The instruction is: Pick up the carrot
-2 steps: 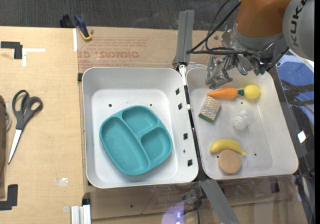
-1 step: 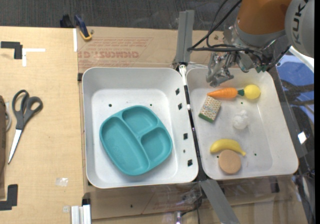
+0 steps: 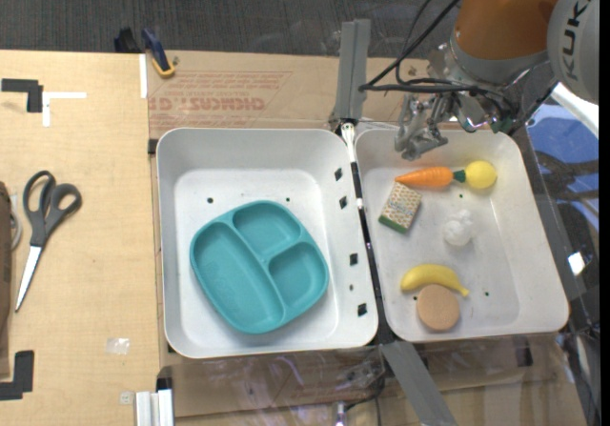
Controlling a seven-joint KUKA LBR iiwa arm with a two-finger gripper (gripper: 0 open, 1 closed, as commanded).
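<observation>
Carrot (image 3: 425, 178) just below gripper (image 3: 419, 141)

Arm (image 3: 519, 5) reaches in, hand (image 3: 419, 138) pointing down

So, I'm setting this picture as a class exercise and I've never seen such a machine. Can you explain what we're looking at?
One camera looks down at a slant on a bench. The robot arm, grey with an orange band, reaches in from the right; its gripper hangs just above the carrot, holding nothing. The right bin holds the carrot, a lemon, a banana, a brown disc, a small packet and a white lump. The left bin holds a teal divided plate. Scissors lie on the bench.
</observation>
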